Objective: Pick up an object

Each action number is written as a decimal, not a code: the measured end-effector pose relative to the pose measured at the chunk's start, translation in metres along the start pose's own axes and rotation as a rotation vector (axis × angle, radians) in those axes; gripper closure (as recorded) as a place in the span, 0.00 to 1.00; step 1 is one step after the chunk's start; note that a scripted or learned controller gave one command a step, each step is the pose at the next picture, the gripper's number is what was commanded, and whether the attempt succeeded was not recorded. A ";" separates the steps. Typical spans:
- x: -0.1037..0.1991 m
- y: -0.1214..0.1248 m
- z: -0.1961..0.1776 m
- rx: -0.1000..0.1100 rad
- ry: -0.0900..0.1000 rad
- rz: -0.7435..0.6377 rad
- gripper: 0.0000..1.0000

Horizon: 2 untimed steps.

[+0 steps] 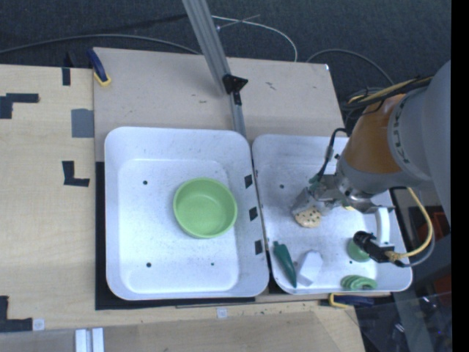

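One pincer (pixel 311 202) over tan cookie (pixel 308 216), right bin (pixel 275 160), green bowl (pixel 205 207) left bin (pixel 132 152)

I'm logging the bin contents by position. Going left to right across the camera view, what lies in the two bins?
Green bowl in the left bin → dark green tool → tan spotted piece under the claw → green ring at the right bin's near edge.

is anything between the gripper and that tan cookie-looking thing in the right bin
Nothing visible. The gripper sits directly over the tan, dark-speckled cookie-shaped piece in the right white bin. The dark green wedge and white block lie nearer the front rim, off to the side.
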<state>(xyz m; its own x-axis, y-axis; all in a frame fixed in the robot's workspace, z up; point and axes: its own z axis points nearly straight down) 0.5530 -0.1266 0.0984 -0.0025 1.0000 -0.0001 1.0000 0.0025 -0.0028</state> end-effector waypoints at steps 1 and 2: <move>0.006 -0.005 -0.045 -0.005 0.000 0.001 1.00; 0.016 -0.007 -0.094 -0.006 0.000 0.000 1.00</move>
<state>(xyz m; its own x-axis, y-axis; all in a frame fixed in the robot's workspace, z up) 0.5466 -0.1110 0.1924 -0.0025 1.0000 -0.0004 1.0000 0.0025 0.0028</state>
